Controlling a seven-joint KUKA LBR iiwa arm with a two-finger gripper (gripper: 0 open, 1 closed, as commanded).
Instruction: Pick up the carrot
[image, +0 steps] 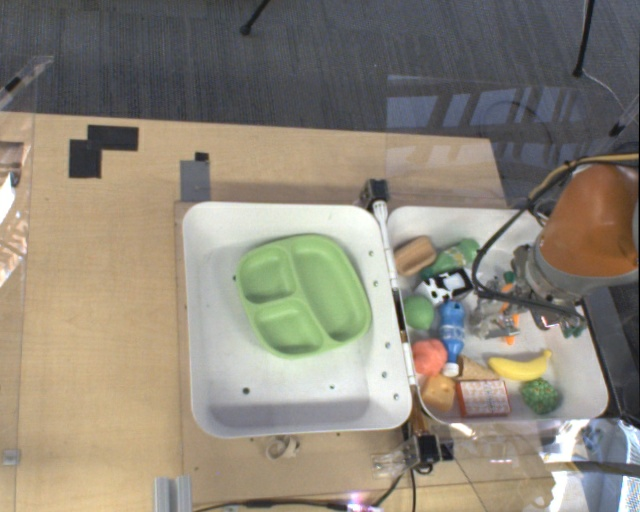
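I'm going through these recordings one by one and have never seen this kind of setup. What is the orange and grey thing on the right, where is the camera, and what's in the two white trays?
One camera looks down at a slant on a bench. The orange and grey shape is a robot arm reaching in from the right; its gripper hangs low over the right bin, with something orange, perhaps the carrot, at its tip. Whether it holds it is unclear. That bin also holds toy food: a banana, broccoli, a bread roll, a blue bottle. The left bin holds a green divided plate.
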